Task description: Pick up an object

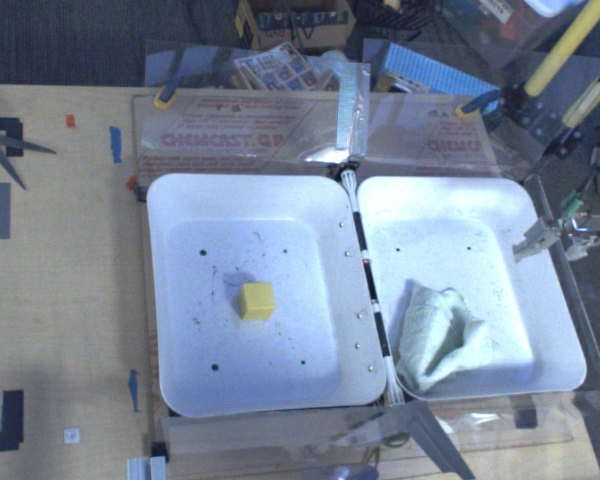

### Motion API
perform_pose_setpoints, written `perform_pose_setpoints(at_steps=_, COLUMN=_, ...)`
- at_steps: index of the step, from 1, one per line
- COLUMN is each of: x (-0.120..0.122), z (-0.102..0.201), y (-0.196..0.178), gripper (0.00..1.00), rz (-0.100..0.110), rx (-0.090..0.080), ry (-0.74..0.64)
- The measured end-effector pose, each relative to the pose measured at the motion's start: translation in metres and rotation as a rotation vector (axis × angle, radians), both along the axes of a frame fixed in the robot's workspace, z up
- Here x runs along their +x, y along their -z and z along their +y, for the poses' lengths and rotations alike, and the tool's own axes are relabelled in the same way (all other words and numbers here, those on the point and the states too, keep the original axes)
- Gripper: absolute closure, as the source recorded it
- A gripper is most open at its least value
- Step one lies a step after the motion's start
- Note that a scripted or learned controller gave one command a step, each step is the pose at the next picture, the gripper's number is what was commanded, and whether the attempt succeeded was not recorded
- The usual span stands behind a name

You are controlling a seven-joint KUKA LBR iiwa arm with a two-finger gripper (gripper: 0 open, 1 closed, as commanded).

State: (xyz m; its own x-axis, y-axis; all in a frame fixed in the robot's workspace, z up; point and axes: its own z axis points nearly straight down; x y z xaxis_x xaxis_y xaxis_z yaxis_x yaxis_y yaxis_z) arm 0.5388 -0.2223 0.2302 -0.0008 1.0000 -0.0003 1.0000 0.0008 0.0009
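Pincer (570, 230) hovering at right bin's (540, 218) 3 o'clock rim, opening impossible to tell | crumpled grey cloth (442, 333) lying nearest, toward its 8 o'clock | yellow block (257, 301) sitting mid left bin (180, 208), farther toward 9 o'clock

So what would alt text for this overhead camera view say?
Two shallow white bins sit side by side: the left bin holds a small yellow block, the right bin a crumpled pale cloth. A gripper hangs at the right bin's far edge.

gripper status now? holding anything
gripper: at the right bin's right edge, nothing seen in it; open or closed cannot be told.
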Motion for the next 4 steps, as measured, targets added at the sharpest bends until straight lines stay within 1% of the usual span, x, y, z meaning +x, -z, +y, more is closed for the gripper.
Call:
perform_pose_setpoints(at_steps=1, x=-0.024, z=0.023, y=0.102, gripper=0.00, rz=-0.001, rx=0.000, ry=-0.234)
perform_pose_setpoints(at_steps=2, x=0.022, z=0.082, y=0.141, gripper=0.00, rz=-0.009, rx=-0.001, ry=0.020)
perform_pose_setpoints(at_steps=3, x=-0.028, z=0.124, y=0.141, gripper=0.00, rz=-0.010, rx=0.000, ry=-0.103)
perform_pose_setpoints(at_steps=4, x=-0.027, z=0.123, y=0.130, gripper=1.00, rz=-0.016, rx=-0.001, ry=-0.099)
